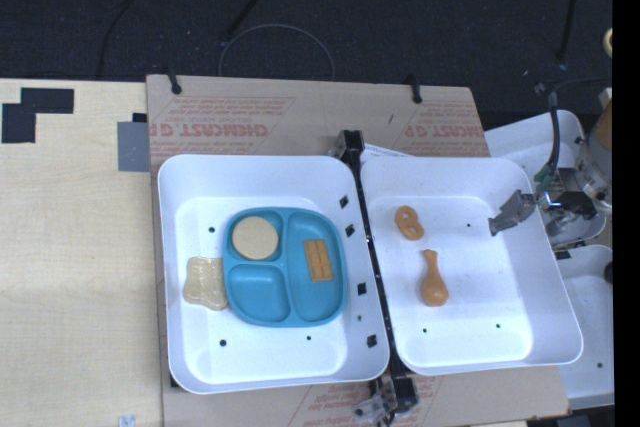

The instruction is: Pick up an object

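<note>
While the gripper (512, 212) hangs at the right-hand rim of the right bin (545, 340), nothing has yet been lifted, so the whole pick seems to lie ahead. Its dark fingertip juts over the bin's edge with nothing between the fingers; whether they stand apart or together cannot be told from here. Two candidates lie on the floor of that bin: a small tan pretzel-like piece (408, 222) and, just below it, a drumstick-shaped toy (432, 280), both well apart from the gripper. In the left bin (190, 355) a blue divided tray (285, 305) carries a round biscuit (254, 237) and an orange wafer (318, 260); a pale slice of toast (205, 282) rests against the tray's left side. Beneath both bins, red printing on the cardboard sheet (300, 115), seen upside down, appears to read "CHEMCAST GP"; further print at the lower edge is too small to read.
</note>
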